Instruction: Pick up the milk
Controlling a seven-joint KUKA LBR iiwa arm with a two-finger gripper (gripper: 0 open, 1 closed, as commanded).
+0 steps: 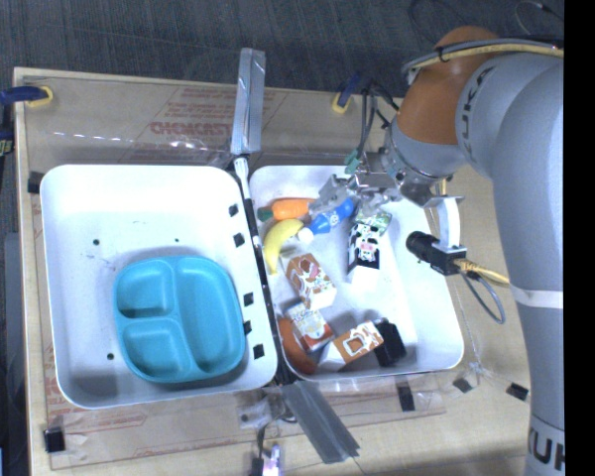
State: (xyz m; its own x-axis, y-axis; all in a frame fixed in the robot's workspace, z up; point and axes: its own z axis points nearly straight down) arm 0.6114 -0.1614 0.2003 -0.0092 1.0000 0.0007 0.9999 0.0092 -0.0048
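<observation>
The counter (129,117) is seen spread well out to the left of and beneath the tool (362,181), and two white bins are carried on it side by side. The left bin (69,206), far to the left of the tool, holds a blue divided tray (178,315) lying flat. The right bin (446,335) lies directly below the tool and is crowded with groceries. The grey arm (516,167) is bent in from the right, with its orange band (431,102) just above and to the right of the tool, which is lowered over the bin's far end. Whether the tool is spread or pressed together cannot be told. The milk (365,241), a carton with black-and-white patches, lies just below the tool. A blue-capped bottle (332,216) sits at the tool's lower left, close against it. A banana (278,238) and an orange carrot (290,208) are found further left, by the bin's wall. A small brown-and-white carton (312,281) lies below the banana, and two more small cartons (357,342) and a dark block (389,343) are gathered at the near end, well apart from the tool.
</observation>
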